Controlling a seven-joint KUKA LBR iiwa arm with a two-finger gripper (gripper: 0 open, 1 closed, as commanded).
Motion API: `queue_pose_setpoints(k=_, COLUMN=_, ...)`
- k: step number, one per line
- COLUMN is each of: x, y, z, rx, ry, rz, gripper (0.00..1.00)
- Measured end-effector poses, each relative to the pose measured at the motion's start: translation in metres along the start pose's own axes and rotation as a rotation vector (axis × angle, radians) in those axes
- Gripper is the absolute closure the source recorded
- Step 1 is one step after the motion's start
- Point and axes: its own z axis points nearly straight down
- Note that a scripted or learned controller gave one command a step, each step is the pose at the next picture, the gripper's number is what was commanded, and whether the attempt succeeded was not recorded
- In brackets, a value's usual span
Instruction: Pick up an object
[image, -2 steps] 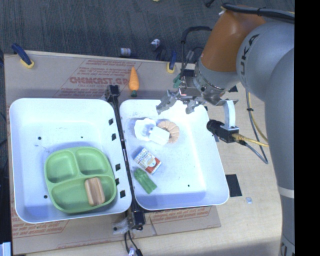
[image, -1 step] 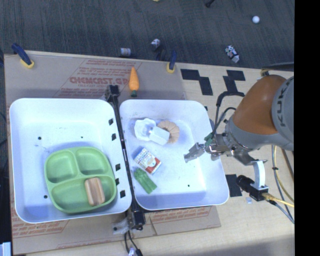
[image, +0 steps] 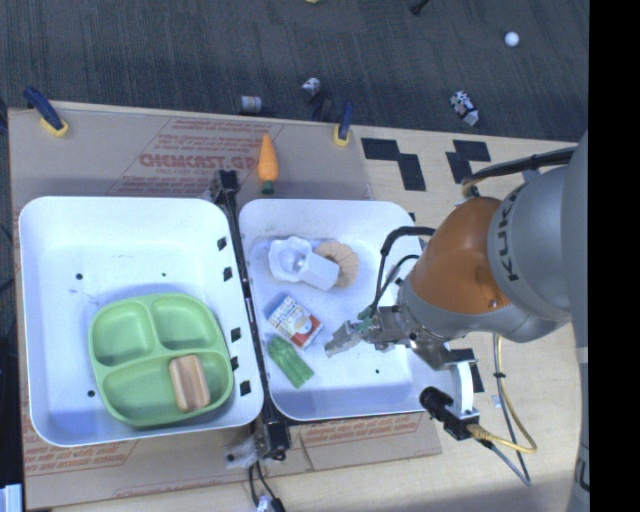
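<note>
- Nearest the lens, the grey arm's orange-banded wrist (image: 455, 270) hangs over the right bin's (image: 390, 405) right side, with the pincer (image: 343, 338) at its left end, low above the bin floor.
- Far left of the pincer, in the left bin (image: 50, 240), a green divided tray (image: 150, 350) carries a tan block (image: 187, 382).
- Just left of the pincer lie a green packet (image: 290, 362) and, slightly further back, a small red-and-white carton (image: 294, 320); neither sits between its tips.
- Behind the pincer, a white cup-like piece (image: 300, 262) rests against a tan ring (image: 343, 262).
- Whether the tips stand apart or together I cannot tell; nothing looks gripped.
- My judgement: this is the approach step, before any grasp. The next move calls for centring over the carton or packet, then descending and closing.
</note>
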Motion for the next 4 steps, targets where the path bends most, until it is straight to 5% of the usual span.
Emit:
queue_pose_setpoints(k=1, x=0.011, y=0.080, z=0.028, rx=-0.008, ry=-0.002, rz=-0.001, gripper=0.00)
queue_pose_setpoints(k=2, x=0.013, y=0.081, z=0.017, rx=-0.007, ry=0.001, rz=-0.005, gripper=1.00)
queue_pose_setpoints(k=3, x=-0.015, y=0.029, z=0.005, rx=-0.001, ry=-0.001, rz=0.000, gripper=1.00)
queue_pose_setpoints(k=4, x=-0.059, y=0.000, z=-0.066, rx=-0.004, ry=-0.002, rz=0.003, gripper=1.00)
